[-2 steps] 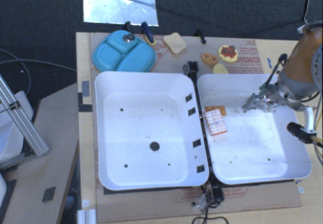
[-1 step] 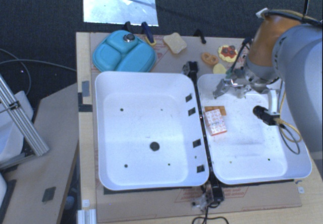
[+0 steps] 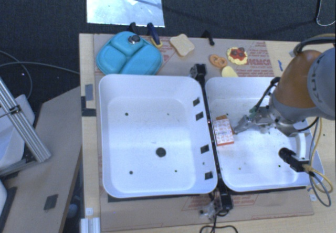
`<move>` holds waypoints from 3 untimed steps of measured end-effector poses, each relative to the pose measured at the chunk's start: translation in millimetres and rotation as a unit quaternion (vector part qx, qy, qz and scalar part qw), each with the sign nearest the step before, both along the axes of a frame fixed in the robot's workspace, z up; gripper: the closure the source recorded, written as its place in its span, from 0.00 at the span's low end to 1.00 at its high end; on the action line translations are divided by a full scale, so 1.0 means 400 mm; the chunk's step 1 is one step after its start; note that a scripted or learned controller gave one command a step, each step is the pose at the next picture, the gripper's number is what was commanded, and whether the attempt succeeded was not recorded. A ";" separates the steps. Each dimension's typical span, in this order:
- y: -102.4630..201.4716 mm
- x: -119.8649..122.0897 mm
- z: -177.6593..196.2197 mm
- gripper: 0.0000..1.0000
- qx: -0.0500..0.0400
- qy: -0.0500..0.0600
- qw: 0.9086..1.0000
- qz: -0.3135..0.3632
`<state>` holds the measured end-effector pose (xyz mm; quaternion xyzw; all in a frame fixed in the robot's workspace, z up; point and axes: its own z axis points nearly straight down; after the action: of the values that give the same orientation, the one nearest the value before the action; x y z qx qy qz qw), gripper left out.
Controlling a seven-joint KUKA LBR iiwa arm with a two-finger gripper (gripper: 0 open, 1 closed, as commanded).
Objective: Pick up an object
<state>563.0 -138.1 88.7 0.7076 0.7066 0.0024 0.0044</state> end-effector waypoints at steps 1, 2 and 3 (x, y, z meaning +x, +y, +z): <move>-0.105 -0.183 0.002 0.00 -0.001 -0.004 1.000 0.001; -0.167 -0.148 -0.001 0.00 0.003 0.001 1.000 0.003; -0.173 -0.144 0.030 1.00 -0.002 -0.004 1.000 0.001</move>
<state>505.3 -207.4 100.6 0.7066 0.7076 0.0041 0.0085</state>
